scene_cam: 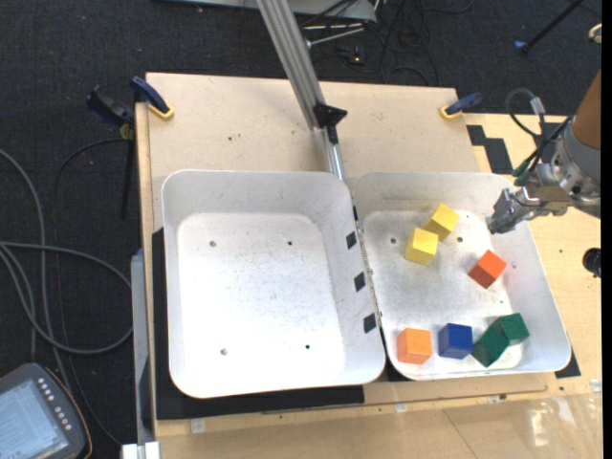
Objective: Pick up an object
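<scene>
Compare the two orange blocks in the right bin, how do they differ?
The upper orange block is redder and lies alone near the bin's right wall; the lower orange block is paler and sits at the front wall beside the blue block. The upper one looks turned cornerwise, the lower one squarer to the bin. Both are small cubes.

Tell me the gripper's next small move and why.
Probably a short move toward the red-orange block and down. The gripper hangs at the right bin's upper right rim holding nothing, and that block lies close by, apart from the yellow blocks.
</scene>
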You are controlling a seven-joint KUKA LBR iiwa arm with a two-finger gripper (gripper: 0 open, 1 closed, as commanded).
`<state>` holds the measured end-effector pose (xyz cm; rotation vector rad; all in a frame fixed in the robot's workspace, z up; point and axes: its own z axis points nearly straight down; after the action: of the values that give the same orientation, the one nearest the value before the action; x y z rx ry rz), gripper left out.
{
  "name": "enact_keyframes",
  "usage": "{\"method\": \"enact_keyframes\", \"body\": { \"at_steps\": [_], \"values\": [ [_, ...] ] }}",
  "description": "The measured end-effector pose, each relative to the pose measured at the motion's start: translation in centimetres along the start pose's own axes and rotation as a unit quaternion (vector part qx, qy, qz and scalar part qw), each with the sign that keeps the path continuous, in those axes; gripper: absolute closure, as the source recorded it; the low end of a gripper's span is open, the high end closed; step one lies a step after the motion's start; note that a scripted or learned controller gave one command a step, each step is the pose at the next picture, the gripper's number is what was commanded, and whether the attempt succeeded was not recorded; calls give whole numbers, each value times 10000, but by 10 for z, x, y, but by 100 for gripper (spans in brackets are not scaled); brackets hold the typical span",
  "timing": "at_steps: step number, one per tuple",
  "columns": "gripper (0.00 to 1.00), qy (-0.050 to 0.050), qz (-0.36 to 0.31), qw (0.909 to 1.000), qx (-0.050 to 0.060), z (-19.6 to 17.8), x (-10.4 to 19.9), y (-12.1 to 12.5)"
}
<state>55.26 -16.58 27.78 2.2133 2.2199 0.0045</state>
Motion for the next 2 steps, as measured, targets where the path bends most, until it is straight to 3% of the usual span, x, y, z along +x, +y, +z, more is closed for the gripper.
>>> {"method": "enact_keyframes", "body": {
  "at_steps": [2],
  "values": [
    [100,23,-28,10000,37,0,106,-8]
  ]
}}
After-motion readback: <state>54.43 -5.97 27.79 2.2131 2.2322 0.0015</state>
